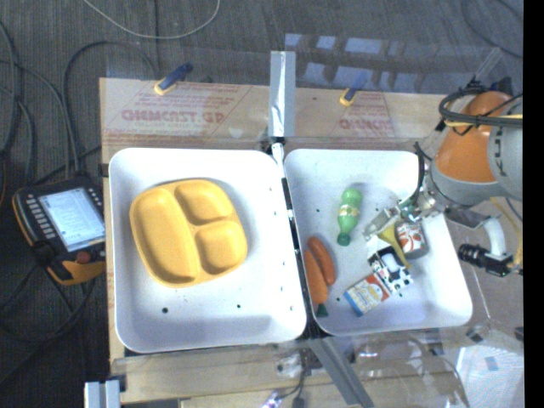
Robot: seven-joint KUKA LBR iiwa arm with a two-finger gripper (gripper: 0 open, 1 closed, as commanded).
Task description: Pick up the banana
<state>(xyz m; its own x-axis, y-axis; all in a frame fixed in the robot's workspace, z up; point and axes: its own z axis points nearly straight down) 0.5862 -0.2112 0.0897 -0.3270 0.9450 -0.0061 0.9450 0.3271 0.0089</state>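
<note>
A small piece of yellow, which I take for the banana point(388, 232), shows in the right bin point(442, 308), mostly hidden under the gripper point(398, 218). The gripper hangs low over the bin's right half, directly above that yellow piece, with the grey arm and its orange band point(466, 147) rising to the upper right. Whether the banana sits between the fingers cannot be made out.
The right bin also holds a green bottle point(348, 213), an orange carrot point(320, 268), a small carton point(367, 296), a black-and-white item point(393, 270) and a red-and-white packet point(413, 240). A yellow divided tray point(189, 230) lies in the left bin point(136, 313).
</note>
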